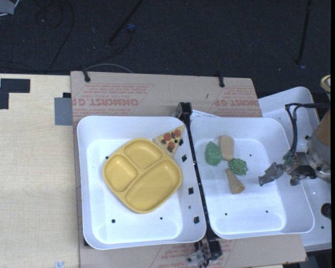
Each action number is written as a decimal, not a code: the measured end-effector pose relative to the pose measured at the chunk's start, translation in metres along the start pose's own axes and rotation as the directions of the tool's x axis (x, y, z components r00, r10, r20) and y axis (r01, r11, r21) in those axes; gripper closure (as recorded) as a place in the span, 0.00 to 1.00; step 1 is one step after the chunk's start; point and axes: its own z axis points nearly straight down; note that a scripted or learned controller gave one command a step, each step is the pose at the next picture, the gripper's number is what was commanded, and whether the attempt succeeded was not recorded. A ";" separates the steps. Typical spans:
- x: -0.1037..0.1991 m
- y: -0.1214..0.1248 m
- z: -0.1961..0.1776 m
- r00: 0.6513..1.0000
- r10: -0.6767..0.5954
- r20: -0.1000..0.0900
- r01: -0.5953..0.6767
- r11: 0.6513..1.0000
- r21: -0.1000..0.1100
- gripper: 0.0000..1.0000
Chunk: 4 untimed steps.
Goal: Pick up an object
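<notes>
Dark carpeted floor with cables runs along 12 o'clock; below it a pale wood tabletop (28, 172) carries a cardboard sheet (156, 96) and two shallow white bins side by side.

Left bin (95, 216): yellow divided plate (143, 175) at centre, toy pizza slice (171, 139) touching its rim at 1 o'clock.

Right bin (262, 211): small cluster in the upper-left part. Green leafy piece (213, 153), tan rounded piece (226, 147) just beside it at 3 o'clock, green broccoli-like piece (238, 166) below, tan cone (234, 181) at 6 o'clock of the cluster. All look like toy food, so my guess is light, stiff plastic, not fragile, probably a bit slick.

Claw (271, 175) sits at the right bin's 3 o'clock side, low, near the cluster but apart from it. Nothing between the fingers; can't tell whether they're apart or together at this resolution.

Best candidate looks like the cone: it's nearest the claw and lies flat with free floor on its right and lower sides. Take it across the narrow mid-body, not the tapered tip, which would likely squirt out. Broccoli piece touches or nearly touches its top end, so it may get nudged.

Bin floor is smooth white plastic, so pieces will probably slide if pushed. Right half of that bin gives open room to approach.
</notes>
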 end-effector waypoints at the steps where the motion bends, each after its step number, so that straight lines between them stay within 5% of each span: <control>1: 0.000 0.003 -0.007 1.000 -0.004 0.002 0.004 1.000 -0.012 0.00; 4: -0.001 0.010 0.117 1.000 -0.003 0.002 0.003 1.000 -0.011 0.00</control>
